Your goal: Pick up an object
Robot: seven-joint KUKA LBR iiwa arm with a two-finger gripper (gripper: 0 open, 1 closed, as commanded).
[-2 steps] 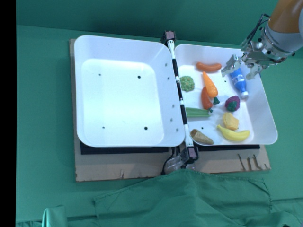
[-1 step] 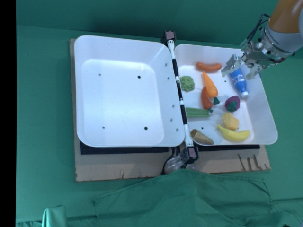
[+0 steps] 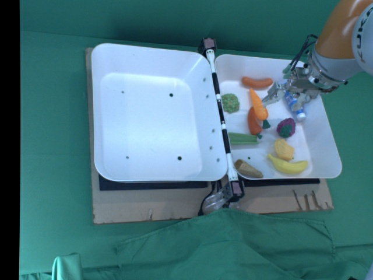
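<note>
1. The arm (image 3: 344,34) reaches in from the right, and its hand (image 3: 285,95) hangs over the upper part of the right bin (image 3: 326,150), low among the toy foods.
2. I cannot tell whether the hand is open or closed; nothing is visibly caught in it, so I judge that nothing is picked up yet.
3. Likely targets lie close: a blue-and-white bottle (image 3: 295,108) sits directly under the hand, an orange carrot (image 3: 258,104) lies just to its left, and a reddish sausage (image 3: 257,81) lies nearer the bin's far wall.
4. Further down the bin sit a green broccoli piece (image 3: 231,102), a green cucumber (image 3: 243,138), a purple fruit (image 3: 285,127), a yellow corn piece (image 3: 284,150), a banana (image 3: 288,166) and a brown potato-like piece (image 3: 249,168).
5. To do this step well, pick one item and centre the hand on it; the bottle looks nearest, but it may roll, so gripping across its narrow width would be safest.
6. Descend straight down, keeping clear of the carrot and the bin wall, so that nothing gets nudged aside.
7. Close fully before lifting, then rise slowly and check the item comes along.
8. The left bin (image 3: 116,63) stands alongside on the bench (image 3: 52,127).
</note>
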